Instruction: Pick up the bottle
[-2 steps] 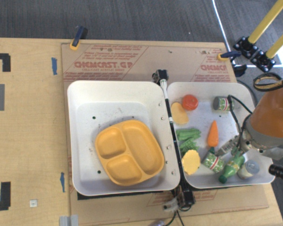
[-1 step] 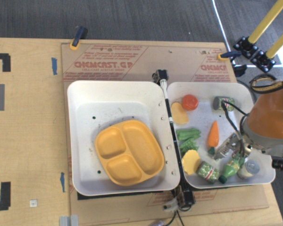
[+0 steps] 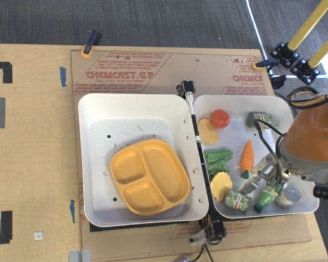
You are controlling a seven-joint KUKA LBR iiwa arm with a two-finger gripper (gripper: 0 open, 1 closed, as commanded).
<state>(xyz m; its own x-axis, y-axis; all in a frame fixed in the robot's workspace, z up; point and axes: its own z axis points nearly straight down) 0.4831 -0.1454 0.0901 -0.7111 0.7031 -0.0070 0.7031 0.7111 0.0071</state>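
We read "CHEMCAST GP" in red on the brown board point(image 3: 120, 72) behind the bins, and partly again at its right end.

**What the arm and the frame edges are keeping from you**

The arm point(image 3: 311, 141) is running out past the right edge, so you are seeing just its orange band and grey wrist. That wrist is covering the right bin's point(image 3: 236, 103) far right wall and part of its floor. The gripper point(image 3: 262, 178) is sitting low among the clutter, and whether it is gripping anything is too small and tangled for you to tell. The green bottle point(image 3: 267, 196) is lying partly under it, with its upper end hidden. The worktop point(image 3: 27, 146) is being cropped at the left and bottom edges.
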